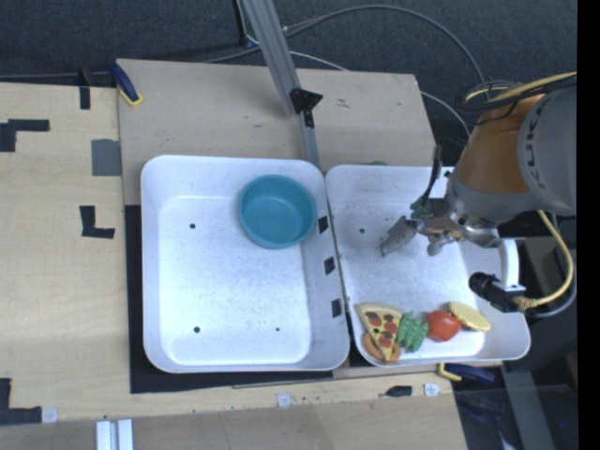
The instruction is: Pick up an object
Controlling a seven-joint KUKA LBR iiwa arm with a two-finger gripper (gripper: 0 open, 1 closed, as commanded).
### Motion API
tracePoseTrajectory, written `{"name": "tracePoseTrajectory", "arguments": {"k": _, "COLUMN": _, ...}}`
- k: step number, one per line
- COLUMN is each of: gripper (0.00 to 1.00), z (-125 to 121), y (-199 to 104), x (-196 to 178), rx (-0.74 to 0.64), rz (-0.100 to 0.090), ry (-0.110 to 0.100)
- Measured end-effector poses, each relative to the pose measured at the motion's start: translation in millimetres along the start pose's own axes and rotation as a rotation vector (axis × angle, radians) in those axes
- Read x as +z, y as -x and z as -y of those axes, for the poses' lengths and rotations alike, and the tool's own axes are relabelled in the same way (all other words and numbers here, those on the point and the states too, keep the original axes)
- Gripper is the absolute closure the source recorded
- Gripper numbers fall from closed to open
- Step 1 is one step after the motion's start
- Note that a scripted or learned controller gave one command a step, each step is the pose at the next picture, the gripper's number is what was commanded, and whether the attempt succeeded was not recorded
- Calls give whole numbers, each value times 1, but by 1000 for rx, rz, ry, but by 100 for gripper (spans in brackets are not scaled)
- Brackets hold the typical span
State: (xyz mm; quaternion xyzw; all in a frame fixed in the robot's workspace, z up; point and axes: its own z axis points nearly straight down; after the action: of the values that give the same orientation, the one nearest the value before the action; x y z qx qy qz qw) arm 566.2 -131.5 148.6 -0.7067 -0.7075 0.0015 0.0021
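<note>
Pincer (pixel 405 237) hangs over the bare middle of the right bin (pixel 375 190), its fingers spread apart with nothing between them. Things worth picking lie well away from it, in a row along the near edge of that bin: a pizza slice (pixel 378 330), a green leafy piece (pixel 411 330) touching it, a red tomato (pixel 443 325) just beside that, and a yellow piece (pixel 469 316) at the end. A blue bowl (pixel 277 211) sits in the far part of the left bin (pixel 178 279).

To do the pick well, I judge the arm should travel toward the near edge and choose one item that stands a little clear, such as the tomato, then come straight down with the fingers straddling it. The crowding and the bin wall close by are the risks: a finger may land on a neighbour or on the rim

No brand, label or writing can be read anywhere on the tabletop (pixel 206 101)
</note>
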Motion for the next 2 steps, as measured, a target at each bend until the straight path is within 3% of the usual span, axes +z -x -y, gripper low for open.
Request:
{"name": "tracePoseTrajectory", "arguments": {"k": 1, "gripper": 0, "z": 1, "y": -1, "x": 53, "rx": 1, "rz": 0, "ry": 0}}
{"name": "tracePoseTrajectory", "arguments": {"k": 2, "gripper": 100, "z": 0, "y": 0, "x": 41, "rx": 0, "rz": 1, "ry": 4}}
